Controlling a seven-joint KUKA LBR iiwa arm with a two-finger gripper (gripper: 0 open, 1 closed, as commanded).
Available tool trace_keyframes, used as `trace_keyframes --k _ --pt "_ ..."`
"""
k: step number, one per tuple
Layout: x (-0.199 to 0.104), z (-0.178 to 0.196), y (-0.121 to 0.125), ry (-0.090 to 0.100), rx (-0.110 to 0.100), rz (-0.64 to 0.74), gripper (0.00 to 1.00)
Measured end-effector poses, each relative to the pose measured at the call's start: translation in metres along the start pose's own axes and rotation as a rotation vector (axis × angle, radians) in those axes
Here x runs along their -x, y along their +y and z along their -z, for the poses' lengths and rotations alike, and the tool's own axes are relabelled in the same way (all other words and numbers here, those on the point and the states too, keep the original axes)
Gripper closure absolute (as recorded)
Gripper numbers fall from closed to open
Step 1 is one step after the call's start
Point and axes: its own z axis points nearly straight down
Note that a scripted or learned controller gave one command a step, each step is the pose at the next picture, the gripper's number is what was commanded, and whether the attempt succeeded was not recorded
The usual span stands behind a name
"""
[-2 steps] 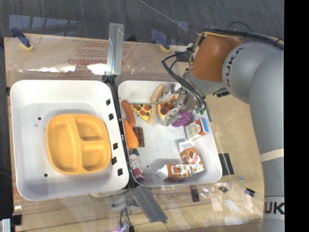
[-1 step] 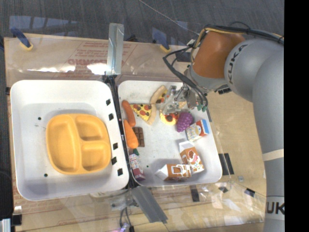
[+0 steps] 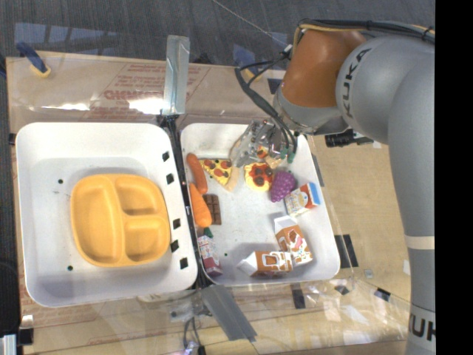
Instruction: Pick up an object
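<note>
The grey arm with its orange band is reaching in from the right of the frame and is hanging its metal two-finger gripper (image 3: 260,145) over the upper part of the right-hand shallow white bin (image 3: 325,268), close to that bin's top wall. Whether it is spread wide, drawn narrow or gripping anything I cannot tell, since the wrist is covering it from above.

The nearest candidate is lying just below the gripper: a small round yellow toy pastry with red spots (image 3: 259,176), with a purple plastic bunch of grapes (image 3: 281,186) touching it on the lower right and a toy pizza wedge (image 3: 219,171) just to its left. So the target is sitting downward in the frame from the gripper, and a short drop looks like the move called for.

Room is looking tight there, because the three toys are crowding each other and the top wall is near. Along the bin's left wall an orange toy carrot (image 3: 200,206) is lying with its long axis running top to bottom, with open white floor to its right. The yellow divided tray (image 3: 118,218) is sitting well apart in the left bin.
</note>
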Motion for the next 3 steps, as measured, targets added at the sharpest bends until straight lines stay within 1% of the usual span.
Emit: trace_keyframes --k 1,2,3 --pt "0.016 0.058 -0.025 -0.001 -0.001 -0.344 1.00" --pt "-0.017 -0.013 0.034 0.011 -0.003 -0.363 1.00" --pt "-0.006 0.067 0.023 -0.004 0.000 -0.282 1.00"
